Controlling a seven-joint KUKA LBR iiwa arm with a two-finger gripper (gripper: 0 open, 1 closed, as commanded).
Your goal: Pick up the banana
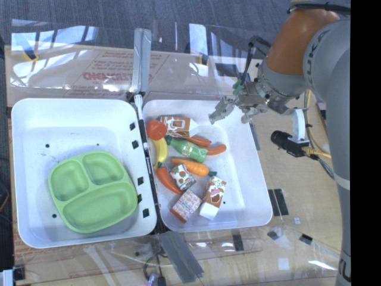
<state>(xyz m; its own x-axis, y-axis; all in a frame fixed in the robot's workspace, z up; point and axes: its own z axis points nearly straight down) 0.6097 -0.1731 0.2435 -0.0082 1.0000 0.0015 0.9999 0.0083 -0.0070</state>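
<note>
Saw a green plate (89, 189) in the left bin (30, 118). Found the banana (161, 151) in the right bin (250, 177), by its left wall, just below a red tomato (156, 130). Spotted the gripper (231, 115) above that bin's far right corner, spread apart, holding nothing.

Crowded bin leaves the banana (161, 151) hemmed in

It lies against the right bin's left wall (144, 154), a tomato (156, 130) touching its top end, a green bottle (187, 149) and carrots (189, 167) close on its right; open floor shows along that bin's right side (247, 171), under the gripper (233, 109).
</note>
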